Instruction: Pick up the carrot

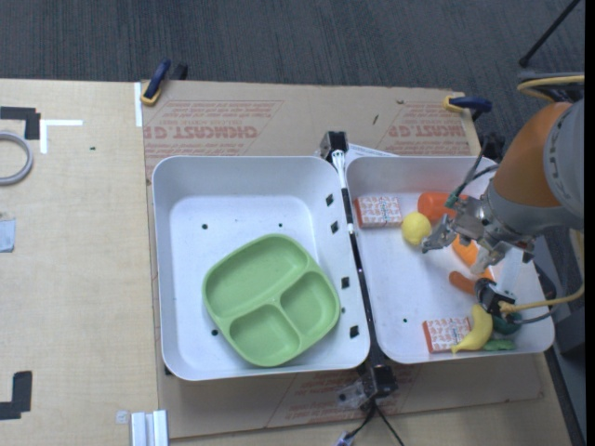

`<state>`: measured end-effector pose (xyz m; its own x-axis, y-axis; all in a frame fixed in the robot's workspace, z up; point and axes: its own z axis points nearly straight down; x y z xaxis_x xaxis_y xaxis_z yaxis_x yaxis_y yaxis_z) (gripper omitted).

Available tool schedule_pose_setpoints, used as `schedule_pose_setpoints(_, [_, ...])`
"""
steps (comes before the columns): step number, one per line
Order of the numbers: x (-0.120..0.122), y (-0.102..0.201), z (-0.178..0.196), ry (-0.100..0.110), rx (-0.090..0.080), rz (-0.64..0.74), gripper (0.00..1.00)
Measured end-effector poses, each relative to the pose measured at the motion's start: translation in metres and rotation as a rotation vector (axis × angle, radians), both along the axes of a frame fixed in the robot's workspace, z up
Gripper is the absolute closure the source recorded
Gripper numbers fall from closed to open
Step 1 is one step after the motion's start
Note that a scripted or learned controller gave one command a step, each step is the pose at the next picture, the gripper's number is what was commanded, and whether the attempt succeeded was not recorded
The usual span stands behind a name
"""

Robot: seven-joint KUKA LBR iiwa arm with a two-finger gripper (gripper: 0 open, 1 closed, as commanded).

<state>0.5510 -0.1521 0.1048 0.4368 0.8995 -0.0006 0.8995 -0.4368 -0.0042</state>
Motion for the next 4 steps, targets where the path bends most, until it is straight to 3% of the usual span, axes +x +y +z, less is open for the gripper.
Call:
schedule_pose_setpoints(1, [0.0,0.0,0.009,0.001,0.0,0.002,1.0])
schedule_pose_setpoints(2, [0.0,0.0,0.009,0.001,0.0,0.002,0.0])
schedule_pose_setpoints(3, [0.0,0.017,-0.013,-0.003,0.0,0.428,0.0])
schedule_pose_setpoints(4, [-0.04,-0.024,-0.012,-0.005,0.0,0.585,0.0])
